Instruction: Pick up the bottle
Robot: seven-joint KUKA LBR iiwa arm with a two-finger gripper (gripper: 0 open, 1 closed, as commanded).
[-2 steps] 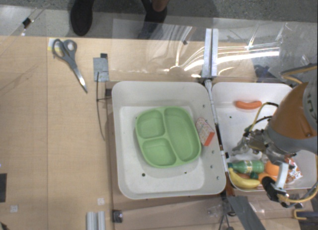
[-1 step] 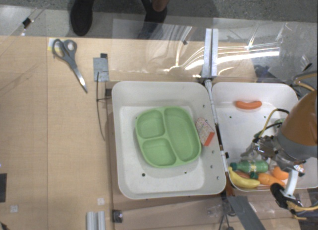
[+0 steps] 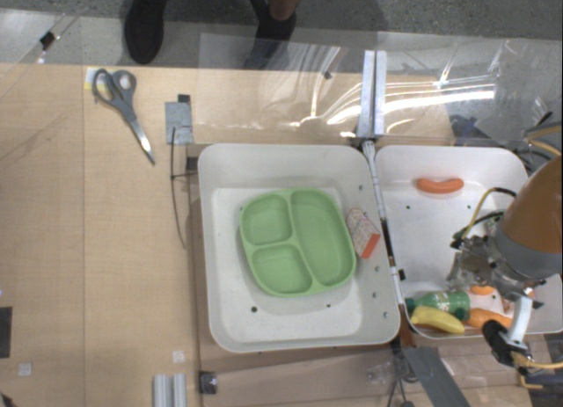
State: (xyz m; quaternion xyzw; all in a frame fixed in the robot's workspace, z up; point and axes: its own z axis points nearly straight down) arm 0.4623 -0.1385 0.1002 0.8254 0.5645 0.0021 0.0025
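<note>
A green bottle [image 3: 446,301] lies on its side near the front edge of the right bin [image 3: 413,221]. A yellow banana [image 3: 437,317] rests against its near side. My gripper [image 3: 482,280] hangs low over the bin's front right part, just right of the bottle, under the grey wrist and orange band [image 3: 534,216]. The arm's body and cables hide the gripper's tips. Nothing is seen held in it.
An orange carrot-like piece [image 3: 439,185] lies at the back of the right bin, and a small orange item [image 3: 484,316] sits beside the banana. The left bin [image 3: 220,221] holds a green divided plate [image 3: 297,242] and a small pale packet with a red end [image 3: 362,231]. Scissors [image 3: 123,106] lie on the bench at left.
</note>
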